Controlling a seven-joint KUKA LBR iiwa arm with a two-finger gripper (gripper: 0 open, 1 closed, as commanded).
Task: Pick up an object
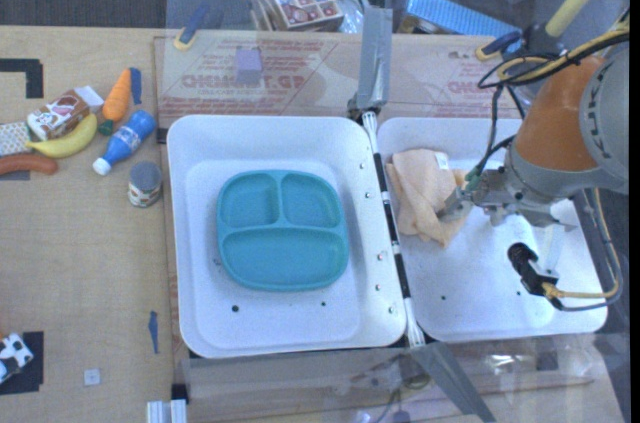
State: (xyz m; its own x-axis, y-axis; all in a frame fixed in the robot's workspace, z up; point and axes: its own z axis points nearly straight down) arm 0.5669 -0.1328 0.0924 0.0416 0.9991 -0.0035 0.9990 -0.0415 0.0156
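Cloth [422, 194] touching claw [458, 203], right bin [470, 301]

One fixed camera looks down at a slant from above the bench [80, 311], taking in both white bins [190, 161].

Teal tray [283, 231]; pale tan, perhaps peach, cloth [421, 192].
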